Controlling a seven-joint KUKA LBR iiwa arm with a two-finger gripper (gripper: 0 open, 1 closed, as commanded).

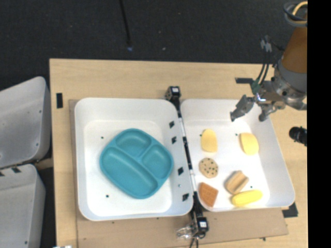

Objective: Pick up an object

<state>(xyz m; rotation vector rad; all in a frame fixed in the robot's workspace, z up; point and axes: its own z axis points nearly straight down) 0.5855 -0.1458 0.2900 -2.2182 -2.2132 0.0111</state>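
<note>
Several toy foods lie in the right bin [279, 154]: a pale yellow piece [209, 140], a second yellow piece [249, 143], a speckled cookie [208, 167], a tan bread-like block [236, 181], an orange wedge [208, 194] and a yellow banana-like piece [246, 198]. My gripper [253, 111] hangs over the far right part of that bin, above and behind the second yellow piece. Its two fingers are spread open with nothing between them.
A teal divided plate [136, 163] lies in the left bin [83, 138]. A row of black clips [181, 154] runs along the seam between the bins. The grey arm with its orange band [296, 53] comes in from the upper right.
</note>
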